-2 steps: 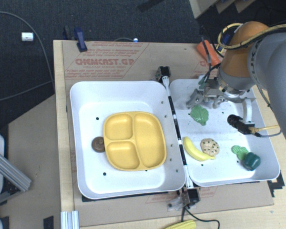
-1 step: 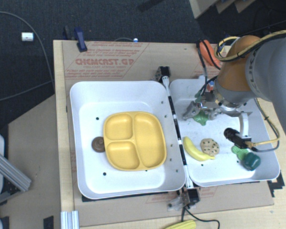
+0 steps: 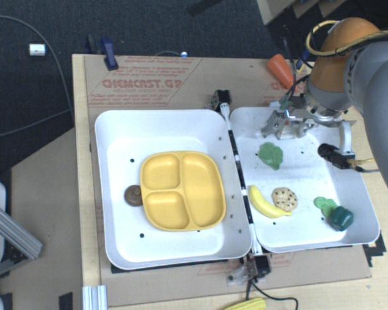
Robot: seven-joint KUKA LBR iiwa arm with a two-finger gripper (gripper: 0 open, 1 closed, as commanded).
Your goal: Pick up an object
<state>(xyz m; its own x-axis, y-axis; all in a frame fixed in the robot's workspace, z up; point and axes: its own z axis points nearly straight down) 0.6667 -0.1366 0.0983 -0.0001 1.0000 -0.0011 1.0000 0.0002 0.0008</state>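
Objects you could pick sit mostly in the right bin [image 3: 349, 234]; going left to right, the left bin [image 3: 110, 173] holds a yellow divided plate [image 3: 181, 189] with a brown disc [image 3: 133, 196] touching its 9 o'clock edge, easy to jam against. Next come the banana [image 3: 264, 203] and cookie [image 3: 284, 199], touching, so you may drag both. The green lump [image 3: 270, 155] lies at 7 o'clock of the gripper [image 3: 286, 126], whose opening you cannot tell, so a blind descent may miss

The grey arm [image 3: 368, 76] reaches in from the right, its orange band [image 3: 339, 50] just above the wrist. Below the wrist, the gripper [image 3: 286, 126] points down-left, its fingers spread apart.
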